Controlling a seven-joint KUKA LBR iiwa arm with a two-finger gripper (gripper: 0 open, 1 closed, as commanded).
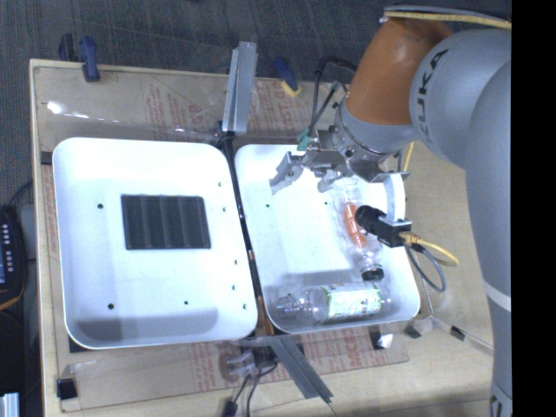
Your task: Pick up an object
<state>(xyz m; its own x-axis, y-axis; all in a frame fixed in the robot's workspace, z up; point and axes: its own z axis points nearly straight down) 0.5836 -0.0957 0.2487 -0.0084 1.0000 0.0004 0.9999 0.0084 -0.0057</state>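
Two white bins (148,324) sit side by side on one surface (452,354). The left bin holds one dark ribbed panel (165,221). The right bin holds two clear plastic bottles: one with a white label (334,303), one with orange contents (356,224).

The table (130,380) is pale wood with faint red print. Two white bins lie side by side on it: the left bin (87,233) and the right bin (261,198). Blue clamps (89,59) grip the table's far edge.
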